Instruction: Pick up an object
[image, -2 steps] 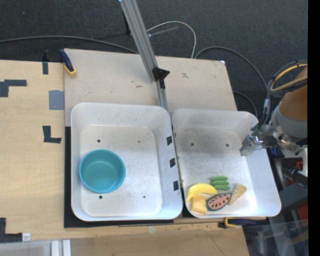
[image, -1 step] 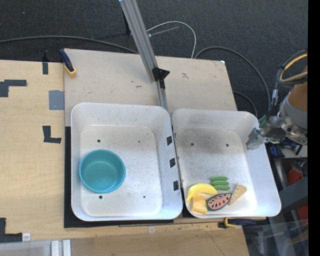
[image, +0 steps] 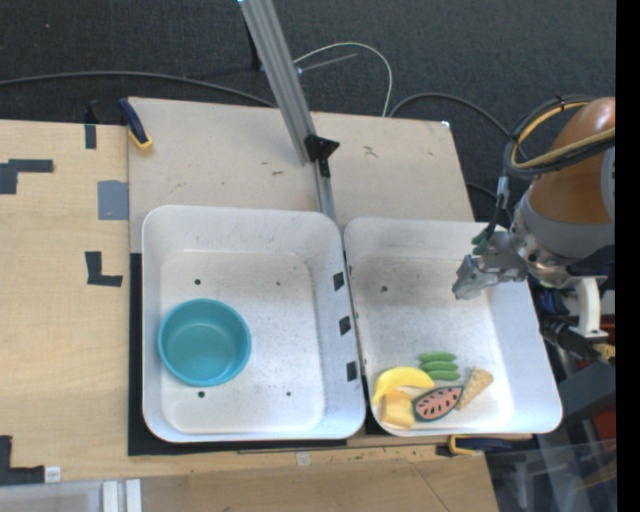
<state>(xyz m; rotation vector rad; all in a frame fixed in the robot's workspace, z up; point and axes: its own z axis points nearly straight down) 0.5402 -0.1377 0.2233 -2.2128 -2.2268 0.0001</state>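
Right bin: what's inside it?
The right bin holds a cluster of toy food at its near edge: a banana, a watermelon slice, a green pea pod and a tan piece. Anything beneath the overlapping pieces is covered.

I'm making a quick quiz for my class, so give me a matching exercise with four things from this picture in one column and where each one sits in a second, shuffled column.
Things:
1. teal bowl
2. gripper
3. watermelon slice
4. green pea pod

Places:
A. over the right side of the right bin, above its floor
B. near corner of the right bin, between the yellow banana and the cone-shaped piece
C. left side of the left bin
D. right bin, just behind the watermelon slice

Pairs: 1-C, 2-A, 3-B, 4-D
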